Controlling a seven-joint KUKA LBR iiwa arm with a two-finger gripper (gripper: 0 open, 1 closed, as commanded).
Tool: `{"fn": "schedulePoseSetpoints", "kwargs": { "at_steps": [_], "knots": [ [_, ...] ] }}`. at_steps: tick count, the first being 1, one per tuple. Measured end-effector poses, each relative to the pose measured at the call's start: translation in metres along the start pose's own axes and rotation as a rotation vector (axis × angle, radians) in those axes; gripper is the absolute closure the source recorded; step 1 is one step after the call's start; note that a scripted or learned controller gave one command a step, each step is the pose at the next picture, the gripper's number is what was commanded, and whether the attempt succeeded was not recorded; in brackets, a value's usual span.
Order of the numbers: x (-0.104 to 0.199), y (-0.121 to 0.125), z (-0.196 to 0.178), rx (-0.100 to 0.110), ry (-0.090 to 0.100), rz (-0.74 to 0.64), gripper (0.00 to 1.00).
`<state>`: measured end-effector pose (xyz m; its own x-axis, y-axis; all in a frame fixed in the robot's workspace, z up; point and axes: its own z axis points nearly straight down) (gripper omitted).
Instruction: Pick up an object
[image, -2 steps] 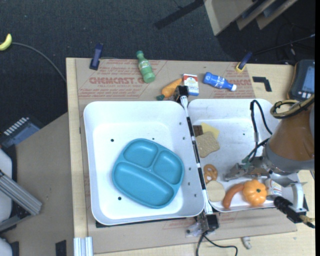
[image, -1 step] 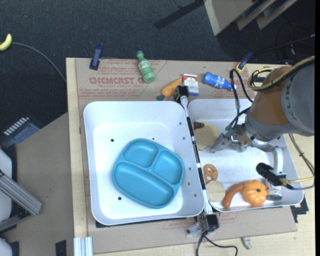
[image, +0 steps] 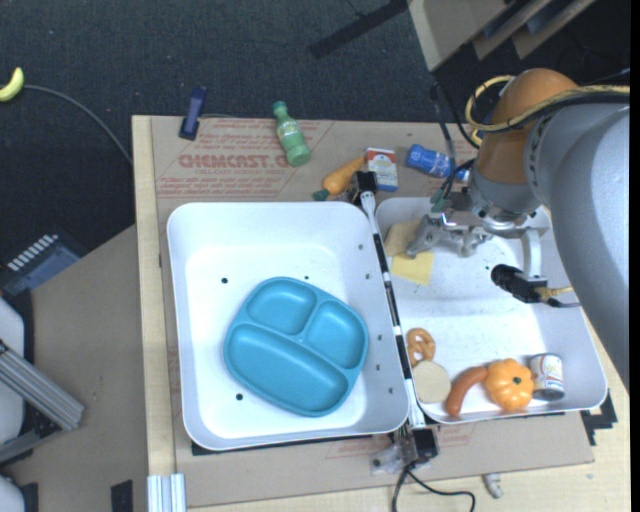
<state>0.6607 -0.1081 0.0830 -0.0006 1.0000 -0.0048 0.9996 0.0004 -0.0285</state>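
While end effector (image: 440, 240) hangs over yellow wedge (image: 413, 266) in right bin (image: 570, 330), grip state indiscernible: descend squarely, close gently

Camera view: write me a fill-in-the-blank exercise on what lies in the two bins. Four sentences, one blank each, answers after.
1. The divided plate in the left bin is ____ in colour.
2. The gripper hangs over the ____ bin.
3. The pretzel lies in the same bin as the small orange ____.
4. The green bottle lies ____ both bins, on the bench.

Missing words: blue; right; pumpkin; outside
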Motion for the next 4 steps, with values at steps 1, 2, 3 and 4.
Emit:
{"fn": "schedulePoseSetpoints", "kwargs": {
  "at_steps": [1,2,3,4],
  "knots": [
    [-0.057,-0.082,-0.006,-0.028,0.003,0.001,0.0],
    [0.017,-0.07,-0.122,-0.032,0.005,-0.001,0.0],
    [0.01,-0.038,-0.004,-0.032,0.004,0.0,0.0],
    [-0.041,-0.095,-0.001,-0.03,0.003,0.002,0.0]
  ]
}}
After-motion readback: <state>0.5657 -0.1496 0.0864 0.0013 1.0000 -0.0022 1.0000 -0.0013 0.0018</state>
